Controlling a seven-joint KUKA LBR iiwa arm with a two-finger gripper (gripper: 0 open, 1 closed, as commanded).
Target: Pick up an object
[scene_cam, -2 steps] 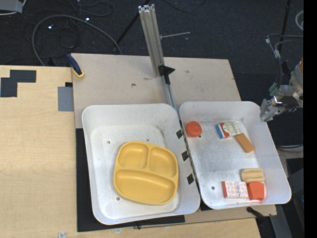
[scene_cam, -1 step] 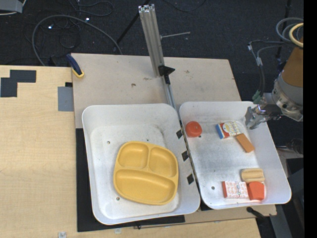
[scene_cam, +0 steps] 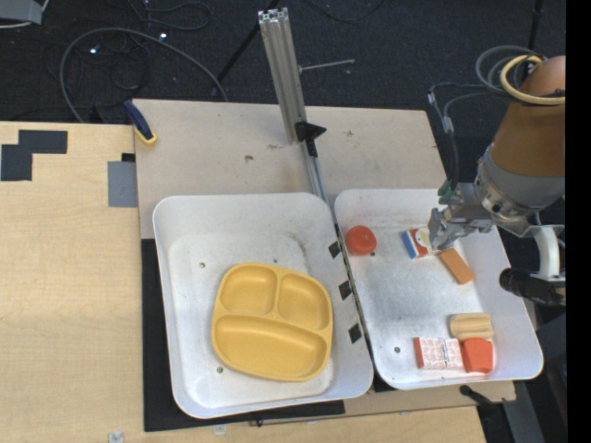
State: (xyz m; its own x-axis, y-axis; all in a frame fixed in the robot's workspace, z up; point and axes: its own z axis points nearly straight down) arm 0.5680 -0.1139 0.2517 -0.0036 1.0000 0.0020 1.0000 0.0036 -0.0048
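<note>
Small carton point(scene_cam: 416, 243), white with red and blue print, lying near the far edge of the right bin point(scene_cam: 406, 303), just beside the gripper point(scene_cam: 444, 233); whether the fingers are parted or grip anything cannot be told. Orange block point(scene_cam: 456, 266) close by; red round piece point(scene_cam: 360, 240) near the left edge. Left bin point(scene_cam: 185, 247) carries a yellow divided tray point(scene_cam: 272, 321).
</note>
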